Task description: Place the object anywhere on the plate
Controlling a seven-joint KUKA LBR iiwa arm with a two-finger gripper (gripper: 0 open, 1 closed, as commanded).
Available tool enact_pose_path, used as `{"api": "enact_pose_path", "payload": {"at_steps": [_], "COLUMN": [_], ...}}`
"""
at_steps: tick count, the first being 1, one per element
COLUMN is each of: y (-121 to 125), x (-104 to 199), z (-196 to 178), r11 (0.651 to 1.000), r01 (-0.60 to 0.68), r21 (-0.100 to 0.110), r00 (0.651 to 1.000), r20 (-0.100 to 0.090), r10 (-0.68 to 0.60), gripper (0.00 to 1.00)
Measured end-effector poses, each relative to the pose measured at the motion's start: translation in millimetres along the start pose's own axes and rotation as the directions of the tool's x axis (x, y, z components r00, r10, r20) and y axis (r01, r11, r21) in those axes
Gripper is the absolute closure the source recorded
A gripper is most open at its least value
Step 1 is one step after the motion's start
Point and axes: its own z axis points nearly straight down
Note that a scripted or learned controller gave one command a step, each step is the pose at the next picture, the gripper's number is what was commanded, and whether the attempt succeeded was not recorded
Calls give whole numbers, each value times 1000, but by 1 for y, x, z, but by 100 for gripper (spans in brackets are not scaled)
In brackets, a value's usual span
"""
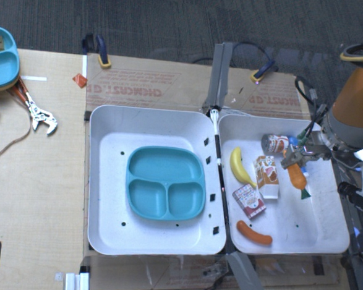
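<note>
Far left on the table (pixel 35 193): a wrench (pixel 39 118) lies near a blue dish (pixel 1 57) at the edge. Left bin (pixel 105 167) holds the teal plate (pixel 166 182), 3 compartments, sitting approx in the middle. Right bin (pixel 324 238) has the rest: banana (pixel 241 166) by the left wall, small red-white box (pixel 249 200) below it, sausage (pixel 254 234) nearer the front, juice carton (pixel 267 176) just right of the banana, a can (pixel 276 143) toward the back. The tool (pixel 299 157) is over the bin's right half, w/ the carrot (pixel 298 178) directly under it, touching or nearly. Can't tell if its fingers are spread or pinching.
</note>
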Motion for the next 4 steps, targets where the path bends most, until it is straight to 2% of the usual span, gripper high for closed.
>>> {"api": "enact_pose_path", "payload": {"at_steps": [1, 2, 3, 4], "y": [21, -6, 24, 24], "x": [77, 141, 220, 219], "z": [8, 7, 8, 8], "r11": [1000, 996, 978, 978], "r01": [-21, 90, 209, 208], "r21": [2, 2, 1, 1], "r00": [1000, 996, 978, 978], "r20": [0, 0, 2, 2], "r10": [21, -90, -209, -208], "gripper": [100, 100, 100, 0]}}
